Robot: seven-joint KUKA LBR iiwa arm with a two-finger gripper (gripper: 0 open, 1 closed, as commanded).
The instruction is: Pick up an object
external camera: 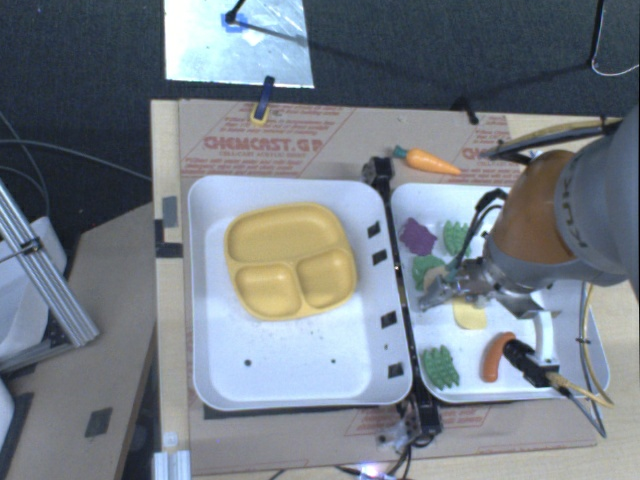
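Left bin (215, 368) holds a yellow divided tray (290, 258), nothing else in it. Right of it, across the divider, the right bin (570, 393) holds the toy food: purple piece (417, 235) and green leafy piece (456, 236) near the top, a green piece (427, 267) below them, pale yellow piece (469, 316) mid-bin, another green leafy piece (440, 366) at the bottom left, orange-red sausage (493, 356) to its right. Carrot (428, 161) lies outside, on the bench above the right bin. Gripper (440, 290) hovers low in the right bin, pointing left; fingers look slightly apart with nothing between them, though blur makes this uncertain. Nearest candidates: the green piece just above the tips, the pale yellow piece just below-right of them. Likely a short drop to grasp either.
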